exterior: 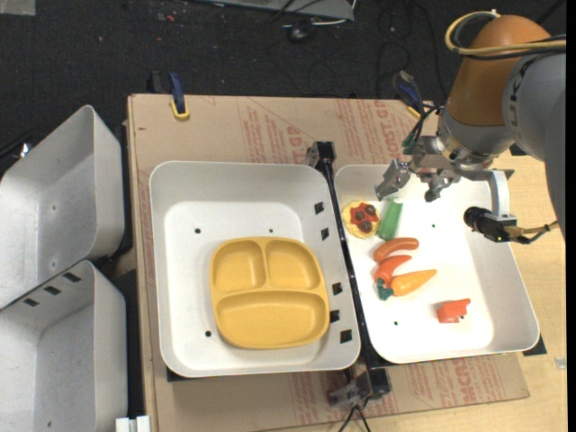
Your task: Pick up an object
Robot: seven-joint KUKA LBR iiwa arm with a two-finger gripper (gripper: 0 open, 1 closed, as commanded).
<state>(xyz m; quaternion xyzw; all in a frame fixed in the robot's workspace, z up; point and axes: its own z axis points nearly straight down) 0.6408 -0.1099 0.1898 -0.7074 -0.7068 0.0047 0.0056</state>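
A brown board point(270, 124) is supporting two white bins point(180, 196) over dark floor point(90, 34). The gripper point(416, 185) is hovering released, grasping nothing, above the right bin.

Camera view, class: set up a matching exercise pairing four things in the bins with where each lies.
Things:
1. yellow divided tray
2. green piece
3. red-orange piece
4. carrot

Places:
A. right bin, nearest its front edge
B. left bin, at the middle
C. right bin, just below the gripper
D. right bin, under the two red-orange sausage shapes

Pairs: 1-B, 2-C, 3-A, 4-D
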